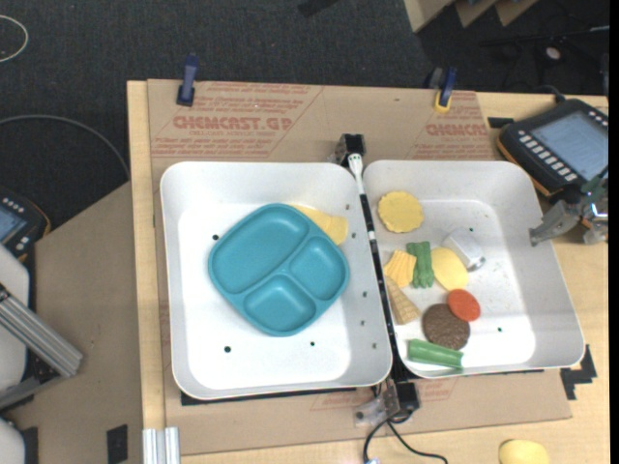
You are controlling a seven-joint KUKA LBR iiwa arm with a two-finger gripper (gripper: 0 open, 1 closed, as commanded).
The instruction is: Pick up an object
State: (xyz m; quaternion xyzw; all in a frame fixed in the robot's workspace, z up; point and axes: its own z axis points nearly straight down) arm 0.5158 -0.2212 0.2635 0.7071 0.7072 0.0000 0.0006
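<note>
Gripper (564, 222) sits at the right edge of the camera view, just outside the rim of the right bin (542, 211), low and grey. It is small and partly cut off there, so I cannot tell if it is released or clenched, and nothing shows inside it.

The things to pick lie in the right bin: a yellow disc (399, 211) near the top, a green piece (421, 264) and a yellow piece (448, 268) touching in the middle, then an orange-red round (464, 305), a brown round (446, 326) and a green bar (434, 354) lower. The left bin (189, 259) bears a blue divided plate (279, 269).

The risk, I think, is the crowding. The middle pieces touch each other, so a descent there may push one aside or catch two together. The flat discs may also slip out.
</note>
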